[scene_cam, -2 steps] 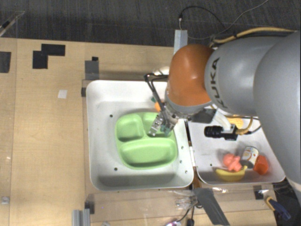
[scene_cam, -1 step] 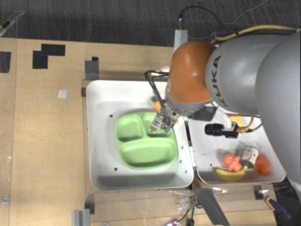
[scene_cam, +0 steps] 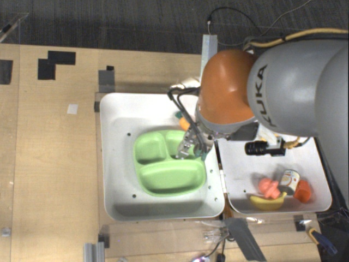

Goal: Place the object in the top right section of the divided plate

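A green divided plate point(scene_cam: 163, 171) lies in the left white bin point(scene_cam: 117, 146), with two small sections at the back and one large section at the front. My gripper point(scene_cam: 188, 148) hangs over the plate's top right section, close to its surface. A small orange piece with a green tip point(scene_cam: 182, 121), like a toy carrot, shows just behind the plate's far right rim. The wrist partly covers it, and I cannot tell whether it is held or resting in the bin. The orange band of the arm point(scene_cam: 226, 86) hides the area above the gripper.
The right white bin point(scene_cam: 240, 184) holds a pink toy point(scene_cam: 268, 187), a yellow banana point(scene_cam: 266, 202), a small can point(scene_cam: 289, 179) and an orange-red item point(scene_cam: 303, 191). A black cable loops point(scene_cam: 177, 100) beside the wrist. The wall between the bins runs just right of the plate.
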`<state>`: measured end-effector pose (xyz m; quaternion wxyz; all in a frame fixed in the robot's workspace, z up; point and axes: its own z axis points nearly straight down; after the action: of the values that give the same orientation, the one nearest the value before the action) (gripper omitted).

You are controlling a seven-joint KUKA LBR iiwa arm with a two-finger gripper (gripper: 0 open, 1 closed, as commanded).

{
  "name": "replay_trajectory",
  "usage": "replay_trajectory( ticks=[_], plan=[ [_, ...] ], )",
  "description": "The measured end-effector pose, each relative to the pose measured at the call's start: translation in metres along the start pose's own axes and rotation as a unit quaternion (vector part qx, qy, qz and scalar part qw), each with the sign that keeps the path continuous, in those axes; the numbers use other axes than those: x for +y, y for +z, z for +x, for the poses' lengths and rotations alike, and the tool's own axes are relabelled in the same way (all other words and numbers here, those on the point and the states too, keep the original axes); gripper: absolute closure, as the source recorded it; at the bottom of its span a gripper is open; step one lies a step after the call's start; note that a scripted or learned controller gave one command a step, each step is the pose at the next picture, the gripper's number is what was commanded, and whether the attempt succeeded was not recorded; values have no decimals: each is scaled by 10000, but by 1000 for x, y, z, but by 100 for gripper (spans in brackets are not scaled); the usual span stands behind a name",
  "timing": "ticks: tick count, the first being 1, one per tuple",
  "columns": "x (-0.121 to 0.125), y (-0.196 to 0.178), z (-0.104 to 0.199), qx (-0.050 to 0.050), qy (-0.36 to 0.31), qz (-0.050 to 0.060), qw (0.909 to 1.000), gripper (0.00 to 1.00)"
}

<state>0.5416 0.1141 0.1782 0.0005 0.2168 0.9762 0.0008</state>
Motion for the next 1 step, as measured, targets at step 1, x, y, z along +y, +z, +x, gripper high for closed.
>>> replay_trajectory(
  ticks=[1],
  plan=[
    [-13, -53, 52, -7, -40, -7, 10000, 100]
  ],
)
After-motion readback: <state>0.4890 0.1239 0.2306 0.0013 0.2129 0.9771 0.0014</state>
